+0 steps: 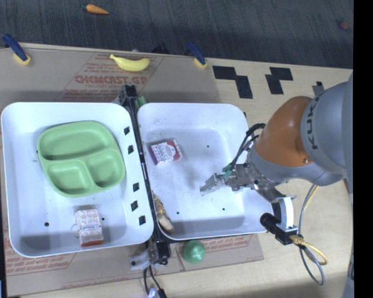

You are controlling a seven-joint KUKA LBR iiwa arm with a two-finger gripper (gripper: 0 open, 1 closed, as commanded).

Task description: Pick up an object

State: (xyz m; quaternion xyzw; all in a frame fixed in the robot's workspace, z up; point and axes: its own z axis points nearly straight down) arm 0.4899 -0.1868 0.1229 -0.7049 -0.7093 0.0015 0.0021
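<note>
One cam, sitting fixed above the bench [43, 64] and looking down at a slant, w/ the far edge running along the top. It's taking in both bins: left bin [12, 166] and right bin [193, 113] (side by side, mid-frame). The arm [311, 141] is coming in from the right. Mid-range, whole bench plus some floor [174, 11] showing.

Yellow banana [130, 61] and green ball [194, 251] outside bins.
</note>
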